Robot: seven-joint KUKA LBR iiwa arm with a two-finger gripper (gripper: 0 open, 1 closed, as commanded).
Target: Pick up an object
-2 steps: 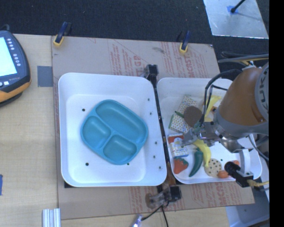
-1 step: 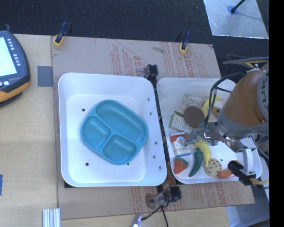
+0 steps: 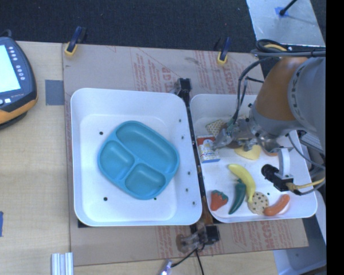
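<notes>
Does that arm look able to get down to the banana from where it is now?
Probably yes. The banana lies uncovered in the right bin, just in front of the gripper; the green pepper touching it may crowd a grasp.

The wooden table (image 3: 28,171) carries a brown cardboard sheet (image 3: 155,67), clamped along its far edge. Two white bins (image 3: 83,153) sit side by side on it. A teach pendant (image 3: 6,82) lies at the table's far left corner.

Grey arm with orange band (image 3: 286,93) reaching in from the right, bent downward, metal two-finger gripper (image 3: 222,138) pointing left, held low
</notes>
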